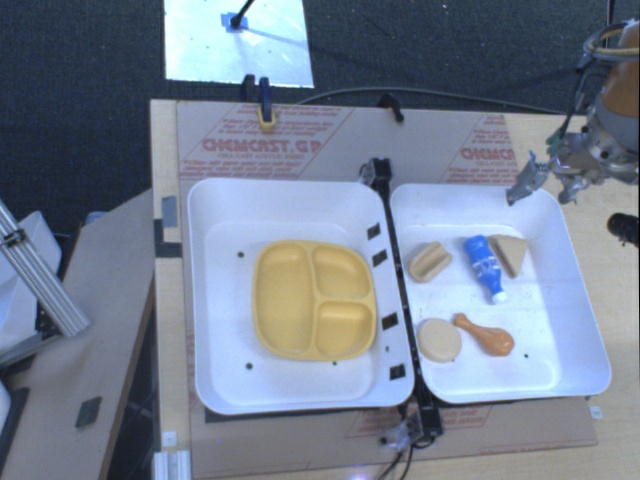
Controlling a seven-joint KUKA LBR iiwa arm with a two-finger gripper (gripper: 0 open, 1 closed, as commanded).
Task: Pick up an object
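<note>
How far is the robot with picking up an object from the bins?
Nothing looks done yet. The end effector is open and holds nothing, above the far right corner of the right bin. The blue bottle, the bread pieces, the round cookie and the chicken leg all lie in that bin. Descent, grasp and lift remain.
</note>
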